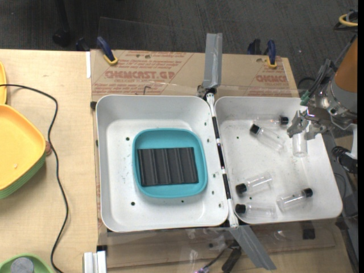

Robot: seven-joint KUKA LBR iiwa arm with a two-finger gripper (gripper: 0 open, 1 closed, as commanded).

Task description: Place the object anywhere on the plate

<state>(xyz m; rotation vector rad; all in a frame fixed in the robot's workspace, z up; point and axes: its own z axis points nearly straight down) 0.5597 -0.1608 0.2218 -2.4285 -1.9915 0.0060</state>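
Camera view from above is showing a clear plastic vial (pixel 300 145) hanging upright between the fingers of the two-finger gripper (pixel 301 131), which are clenching it near its top, above the upper right part of the right white bin (pixel 333 175), close to that bin's right wall. The grey arm with the orange band (pixel 346 81) is reaching in from the right edge. Below and left of the held vial, open white floor is lying in the bin's middle. 5 more clear vials with black caps are lying in this bin: 1 at the upper left (pixel 264 135), 1 near the top (pixel 273 122), 1 at the lower middle (pixel 254 184), 1 at the lower right (pixel 295 198) and 1 along the lower left edge (pixel 250 210). The rectangular teal plate with a dark ribbed centre (pixel 169 163) is sitting in the middle of the left white bin (pixel 114 169), well apart from the gripper, with bare white floor showing all round it. A narrow divider (pixel 219 152) is separating the 2 bins.
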